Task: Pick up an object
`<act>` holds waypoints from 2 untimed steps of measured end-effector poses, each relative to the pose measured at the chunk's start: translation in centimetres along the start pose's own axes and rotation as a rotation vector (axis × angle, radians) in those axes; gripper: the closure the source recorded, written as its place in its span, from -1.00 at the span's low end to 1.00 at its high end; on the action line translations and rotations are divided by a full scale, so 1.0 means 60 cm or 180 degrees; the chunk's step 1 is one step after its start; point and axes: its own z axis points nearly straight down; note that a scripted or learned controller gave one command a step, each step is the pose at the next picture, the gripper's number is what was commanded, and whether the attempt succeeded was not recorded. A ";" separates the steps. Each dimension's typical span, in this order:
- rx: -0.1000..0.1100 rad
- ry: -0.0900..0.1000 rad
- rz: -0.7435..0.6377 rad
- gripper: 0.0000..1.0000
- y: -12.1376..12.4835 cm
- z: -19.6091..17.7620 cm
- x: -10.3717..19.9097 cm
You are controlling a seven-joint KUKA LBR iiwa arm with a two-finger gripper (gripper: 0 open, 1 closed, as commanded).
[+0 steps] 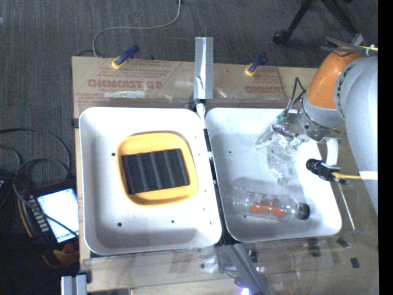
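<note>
The arm's tool (288,126) sits low at the far right corner of the right bin (236,121), pressed into a crumpled clear plastic wrapper (279,151). Whether it is released or clenched I cannot tell; the wrist and the glare of the plastic hide that.

If the wrapper is the target, the tool should probably bite a thick fold rather than a loose flap, since thin film will likely slip out on the lift. A straight, slow rise would keep it clear of the bin wall just beside it.

Near that bin's front edge lies a clear plastic bottle (270,205) on its side, with something orange inside. It is close to the wrapper and could be dragged along.

The left bin (98,226) holds a yellow tray with a dark ribbed insert (156,168), well apart from the arm.
</note>
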 end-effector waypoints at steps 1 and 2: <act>-0.0042 -0.0072 -0.0720 -1.00 -0.025 -0.001 0.004; -0.0004 -0.0077 -0.1024 -1.00 -0.086 -0.028 0.009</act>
